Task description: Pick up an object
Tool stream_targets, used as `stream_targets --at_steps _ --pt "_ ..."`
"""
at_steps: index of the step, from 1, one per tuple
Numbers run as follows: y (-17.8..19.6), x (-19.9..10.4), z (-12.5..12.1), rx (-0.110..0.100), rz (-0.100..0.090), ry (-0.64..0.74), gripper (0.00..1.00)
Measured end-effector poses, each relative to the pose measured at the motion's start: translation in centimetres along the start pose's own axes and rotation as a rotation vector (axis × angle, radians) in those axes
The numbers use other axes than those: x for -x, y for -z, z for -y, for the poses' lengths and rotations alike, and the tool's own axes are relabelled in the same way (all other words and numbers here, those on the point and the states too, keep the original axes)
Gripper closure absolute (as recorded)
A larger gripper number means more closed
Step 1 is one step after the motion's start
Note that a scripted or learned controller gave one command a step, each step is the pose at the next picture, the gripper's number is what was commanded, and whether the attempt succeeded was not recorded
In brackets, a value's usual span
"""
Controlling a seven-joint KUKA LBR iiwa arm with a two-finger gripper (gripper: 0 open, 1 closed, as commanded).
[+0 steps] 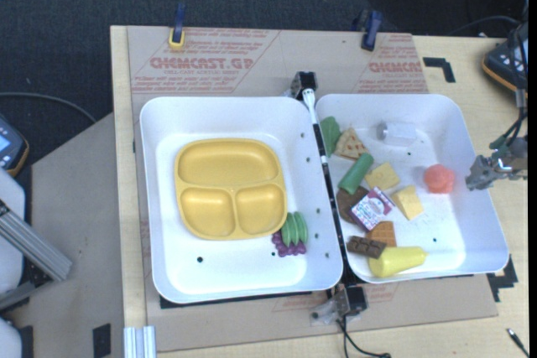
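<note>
hovering at the right bin's (470,180) rim, the gripper (484,173), aperture unclear.

Two white bins (159,180) sit side by side: one yellow divided plate (229,187) and one grape bunch (293,232) at left, roughly ten toy foods (382,205) at right.

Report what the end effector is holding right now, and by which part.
Nothing is visibly held. The end effector sits at the right rim of the right bin, beside the red ball, with nothing between its fingers in this view.
</note>
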State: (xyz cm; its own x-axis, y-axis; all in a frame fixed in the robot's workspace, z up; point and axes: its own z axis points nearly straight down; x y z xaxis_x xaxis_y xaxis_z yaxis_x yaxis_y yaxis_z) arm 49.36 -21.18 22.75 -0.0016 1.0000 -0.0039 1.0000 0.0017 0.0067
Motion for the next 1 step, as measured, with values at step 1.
stream_targets --at_steps 1 --pt "0.94 -4.97 -3.03 -0.001 -0.003 0.005 1.0"
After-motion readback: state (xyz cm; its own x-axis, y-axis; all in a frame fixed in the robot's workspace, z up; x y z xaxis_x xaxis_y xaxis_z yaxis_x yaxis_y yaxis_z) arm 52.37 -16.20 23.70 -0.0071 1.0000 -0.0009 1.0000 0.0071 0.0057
